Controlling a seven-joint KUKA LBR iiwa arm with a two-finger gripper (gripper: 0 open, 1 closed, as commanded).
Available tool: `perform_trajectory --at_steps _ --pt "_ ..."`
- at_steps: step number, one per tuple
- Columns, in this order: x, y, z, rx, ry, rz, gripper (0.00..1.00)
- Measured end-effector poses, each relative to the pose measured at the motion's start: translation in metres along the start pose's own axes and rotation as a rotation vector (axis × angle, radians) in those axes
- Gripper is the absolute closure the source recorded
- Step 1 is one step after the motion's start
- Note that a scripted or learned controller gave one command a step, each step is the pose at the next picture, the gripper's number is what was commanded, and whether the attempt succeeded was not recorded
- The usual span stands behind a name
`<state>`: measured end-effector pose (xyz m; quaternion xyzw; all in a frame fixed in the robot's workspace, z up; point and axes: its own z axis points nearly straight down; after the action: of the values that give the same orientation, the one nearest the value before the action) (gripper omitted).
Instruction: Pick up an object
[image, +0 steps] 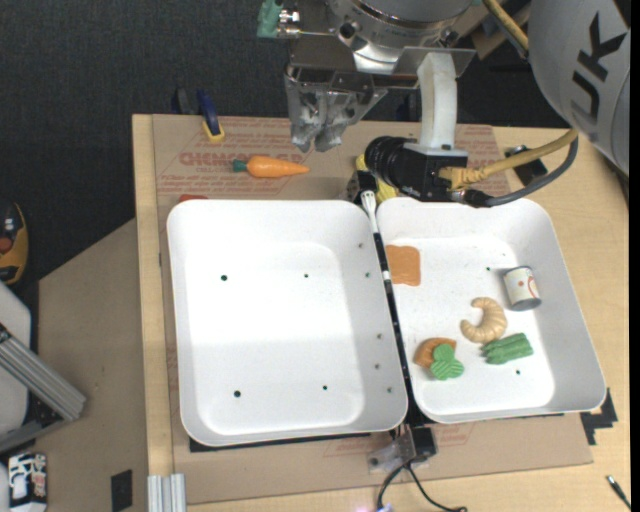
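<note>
We log the gripper (318, 135) just right of the carrot (272, 167). We cannot tell whether it is spread or pressed together.

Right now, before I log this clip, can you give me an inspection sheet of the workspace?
Surface: cardboard sheet under the left bin and right bin.
Job's things: orange slab, can, croissant, green piece and orange-green piece, all in the right bin.
Clutter: carrot and blue-yellow clamp on the cardboard behind the left bin.
Grippers: gripper hangs above the cardboard near the carrot.
Cables: black cable at the front edge.
Surroundings: metal rail at left, dark floor.
</note>
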<state>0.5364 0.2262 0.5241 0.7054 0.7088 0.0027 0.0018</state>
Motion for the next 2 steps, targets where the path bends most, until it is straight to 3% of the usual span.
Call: perform_trajectory --at_steps 1,2 --pt "0.000 0.000 0.001 0.002 0.000 0.000 0.00" --pt "0.001 0.000 -0.011 -0.003 0.001 -0.001 1.00"
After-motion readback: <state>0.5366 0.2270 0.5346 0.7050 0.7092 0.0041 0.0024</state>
